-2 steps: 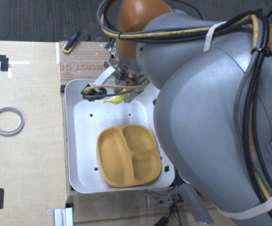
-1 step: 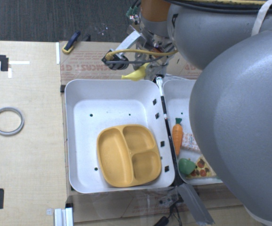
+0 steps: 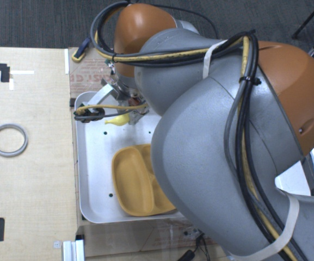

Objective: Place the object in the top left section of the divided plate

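One small yellow object point(image 3: 117, 120) sits right under the claw point(image 3: 125, 113), on the white bin floor, and it looks like a little banana-ish thing. Honestly can't tell what the claw is doing, the wrist and cables cover it, so no idea if it's got hold of that piece or just sits over it.

Below the claw, nearer the camera, is the yellow divided plate point(image 3: 135, 181), partly buried under the big grey arm point(image 3: 216, 145). My guess is we're at the grab stage. To do it well, I'd get a firm pinch across the object's narrow middle, lift straight up, then carry it over the plate's rim before dropping.

Further out: the white bin point(image 3: 91, 200) rests on a light wood bench point(image 3: 31, 91), with a roll of tape point(image 3: 8, 140) well off to the side, and dark carpet point(image 3: 37, 10) beyond.
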